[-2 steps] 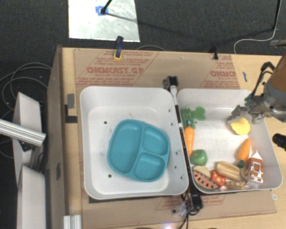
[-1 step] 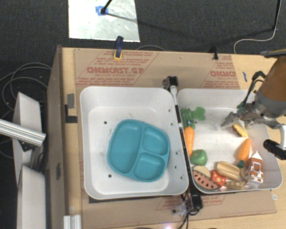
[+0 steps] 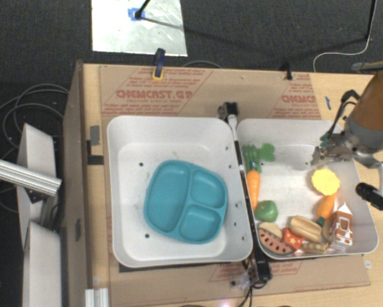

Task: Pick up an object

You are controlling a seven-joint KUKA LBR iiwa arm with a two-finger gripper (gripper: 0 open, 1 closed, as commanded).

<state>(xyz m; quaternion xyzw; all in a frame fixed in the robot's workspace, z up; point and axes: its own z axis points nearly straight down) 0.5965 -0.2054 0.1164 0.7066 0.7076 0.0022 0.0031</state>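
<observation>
Yellow toy (image 3: 325,181) lies in the right bin (image 3: 277,139), just under the gripper (image 3: 328,147). I cannot tell if the gripper is open or shut. To do well, it should go straight down over the yellow toy, then squeeze gently.

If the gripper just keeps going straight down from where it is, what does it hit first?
Most likely the yellow toy: the gripper sits right above it in the right bin. Depth is hard to judge from this slanted view, so it could instead land on bare bin floor just behind the toy.
</observation>
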